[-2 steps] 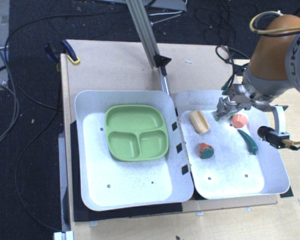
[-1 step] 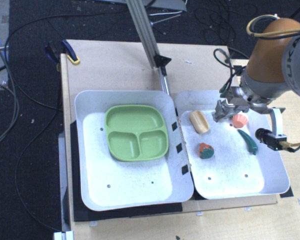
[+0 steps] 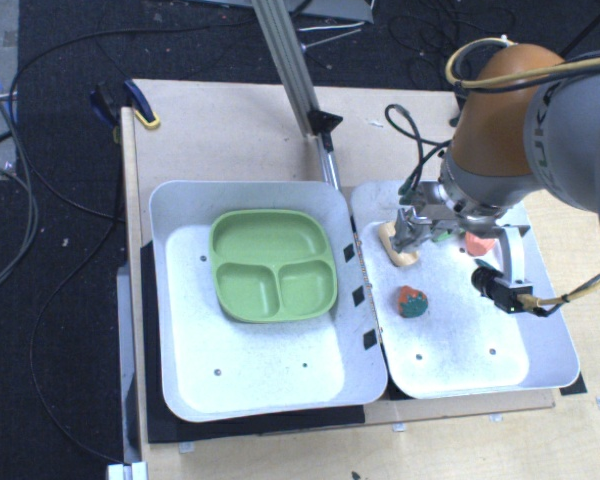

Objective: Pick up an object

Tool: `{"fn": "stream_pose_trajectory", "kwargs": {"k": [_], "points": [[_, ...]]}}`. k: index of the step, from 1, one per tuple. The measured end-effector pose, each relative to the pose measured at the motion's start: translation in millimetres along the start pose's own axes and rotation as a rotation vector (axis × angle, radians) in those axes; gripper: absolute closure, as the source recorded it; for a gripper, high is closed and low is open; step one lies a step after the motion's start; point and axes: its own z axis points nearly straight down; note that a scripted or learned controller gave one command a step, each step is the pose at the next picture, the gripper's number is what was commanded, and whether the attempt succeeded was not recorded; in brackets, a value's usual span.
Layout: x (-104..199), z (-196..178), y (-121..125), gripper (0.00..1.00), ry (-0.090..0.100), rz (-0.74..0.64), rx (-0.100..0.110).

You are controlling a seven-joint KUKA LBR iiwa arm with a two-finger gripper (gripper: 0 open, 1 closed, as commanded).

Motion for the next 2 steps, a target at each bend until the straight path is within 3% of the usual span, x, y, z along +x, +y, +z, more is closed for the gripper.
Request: {"fn": "stream_pose_trajectory", "kwargs": {"k": [2], "points": [[104, -3, -6, 1.00, 0.000, -0.001, 0.000]]}}
